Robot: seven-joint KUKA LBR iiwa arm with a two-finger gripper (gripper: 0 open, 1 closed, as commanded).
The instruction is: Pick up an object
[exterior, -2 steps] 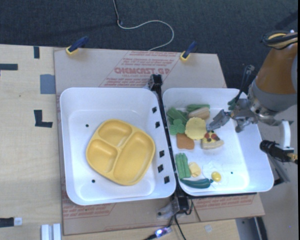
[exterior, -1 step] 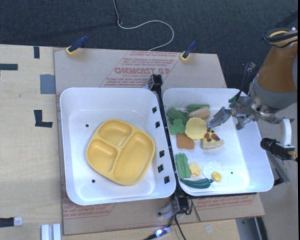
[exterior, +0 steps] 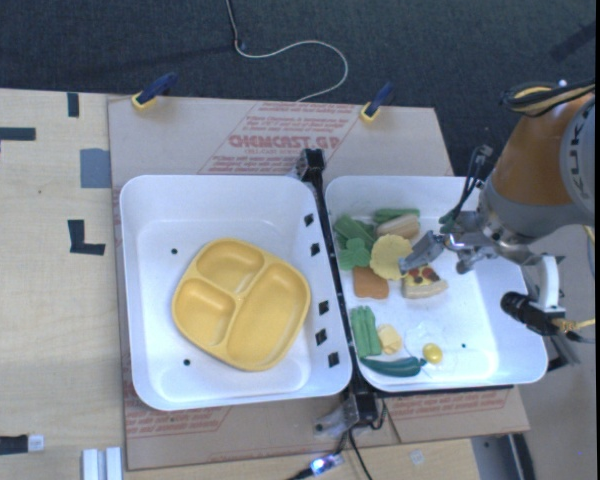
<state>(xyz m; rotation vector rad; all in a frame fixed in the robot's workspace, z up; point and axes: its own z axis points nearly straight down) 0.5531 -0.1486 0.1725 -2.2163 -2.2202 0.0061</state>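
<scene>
The right bin [exterior: 480,308] holds several toy foods: a green leafy piece [exterior: 352,240], a yellow round slice [exterior: 389,256], an orange-brown piece [exterior: 370,284], a pizza-like wedge [exterior: 424,285], a hotdog-like piece [exterior: 397,219], green beans [exterior: 364,329], a dark green pepper [exterior: 392,366] and a small yellow piece [exterior: 432,353]. My gripper [exterior: 423,255] hangs low over the bin's middle, its dark fingers beside the yellow slice and just above the wedge. Whether anything is between them is hidden.
The left bin [exterior: 145,268] holds a yellow divided plate [exterior: 242,303]. A black divider [exterior: 323,258] with clips runs between the bins. The grey arm with its orange band [exterior: 540,168] enters from the right. A cable [exterior: 290,53] lies on the dark floor behind.
</scene>
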